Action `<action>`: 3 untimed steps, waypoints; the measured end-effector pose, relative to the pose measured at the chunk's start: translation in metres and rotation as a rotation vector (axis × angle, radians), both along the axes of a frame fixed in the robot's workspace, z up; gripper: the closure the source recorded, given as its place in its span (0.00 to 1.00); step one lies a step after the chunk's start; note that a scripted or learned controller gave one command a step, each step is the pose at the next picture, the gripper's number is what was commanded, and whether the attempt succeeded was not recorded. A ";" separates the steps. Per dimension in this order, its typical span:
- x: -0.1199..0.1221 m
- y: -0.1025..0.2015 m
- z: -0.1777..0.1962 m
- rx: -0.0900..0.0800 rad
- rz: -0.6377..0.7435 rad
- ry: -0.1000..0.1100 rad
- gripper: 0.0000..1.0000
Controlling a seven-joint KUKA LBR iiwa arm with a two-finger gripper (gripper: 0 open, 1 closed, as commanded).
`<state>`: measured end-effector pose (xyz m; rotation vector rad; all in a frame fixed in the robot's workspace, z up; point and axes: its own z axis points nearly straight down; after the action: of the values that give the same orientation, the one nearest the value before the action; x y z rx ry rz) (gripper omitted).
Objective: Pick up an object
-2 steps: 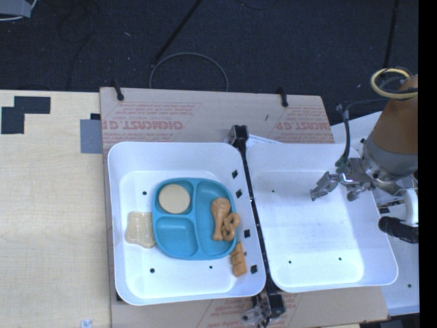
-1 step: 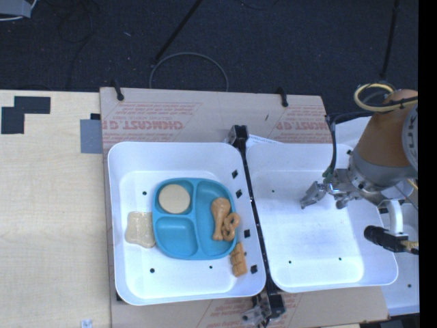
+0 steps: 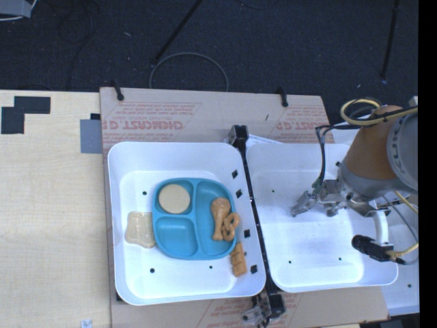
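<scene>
A blue divided plate [image 3: 179,239] lies in the left bin [image 3: 130,162]. On it sit a round tan cookie-like disc [image 3: 173,198] and a brown pretzel-shaped piece [image 3: 224,219]. A pale bread-like piece [image 3: 140,229] lies just left of the plate. A small brown block [image 3: 237,260] rests by the plate's lower right corner. My gripper [image 3: 304,204] hangs over the right bin [image 3: 314,265], pointing left, well apart from all these objects, with nothing seen between its fingers.
The arm's orange band [image 3: 372,149] and grey wrist stand over the right bin's right side, with cables [image 3: 374,246] looping near its lower right corner. A black divider clamp [image 3: 247,203] runs between the bins. Cardboard [image 3: 177,115] lies under both.
</scene>
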<state>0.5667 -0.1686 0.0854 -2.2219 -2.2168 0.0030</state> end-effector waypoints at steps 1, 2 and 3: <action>0.000 -0.001 0.013 0.000 -0.003 -0.001 1.00; 0.003 0.003 0.056 -0.001 0.004 -0.005 1.00; 0.011 0.006 0.103 -0.001 0.004 -0.006 1.00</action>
<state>0.5777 -0.1621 0.1885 -2.2212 -2.2247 -0.0023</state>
